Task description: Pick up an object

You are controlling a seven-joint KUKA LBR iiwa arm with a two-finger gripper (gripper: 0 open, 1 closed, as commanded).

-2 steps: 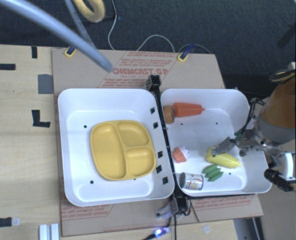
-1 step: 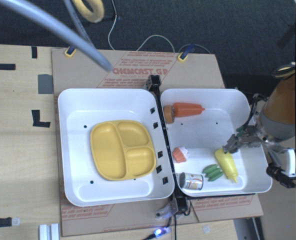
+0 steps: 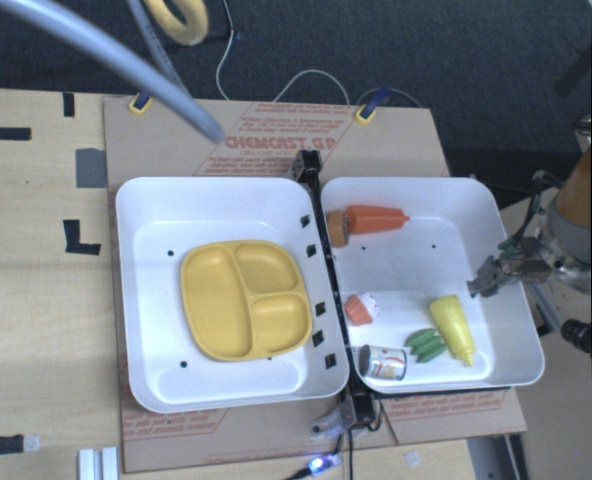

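Observation:
The right bin [image 3: 476,208] holds an orange carrot-shaped toy [image 3: 368,220] at its top left, a small pink-and-white piece [image 3: 359,309] near the middle, a yellow bottle [image 3: 454,328], a green pepper [image 3: 426,344] and a small metal can [image 3: 383,364] along the bottom. My gripper [image 3: 488,276] hangs over the bin's right rim, just above and to the right of the yellow bottle. Nothing shows between its dark fingers. How far apart they stand is too small and dark to read.
The left bin [image 3: 146,208] holds a yellow divided plate [image 3: 244,298]. A black divider with clips [image 3: 316,258] runs between the bins. Both bins rest on a cardboard sheet [image 3: 276,133] with a white cable looped at the back. The arm's body stands at the right edge.

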